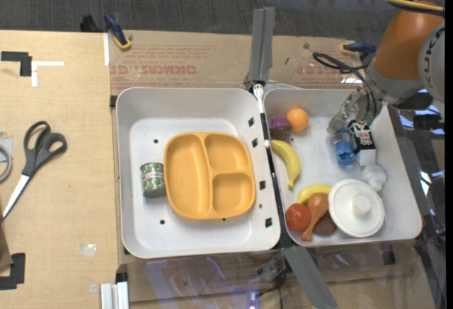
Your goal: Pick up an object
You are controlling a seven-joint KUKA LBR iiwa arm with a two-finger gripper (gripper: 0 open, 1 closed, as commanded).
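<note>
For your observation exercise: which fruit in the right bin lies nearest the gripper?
The orange, at the bin's far end. The banana and tomato lie farther from the gripper.

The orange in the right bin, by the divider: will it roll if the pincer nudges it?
Probably. The orange looks round and smooth, so a nudge could send it rolling. The purple item touching it and the banana nearby may stop it.

Probably a lab: clamped cardboard (pixel 212 60), bench (pixel 56 230), scissors (pixel 32 159).
</note>
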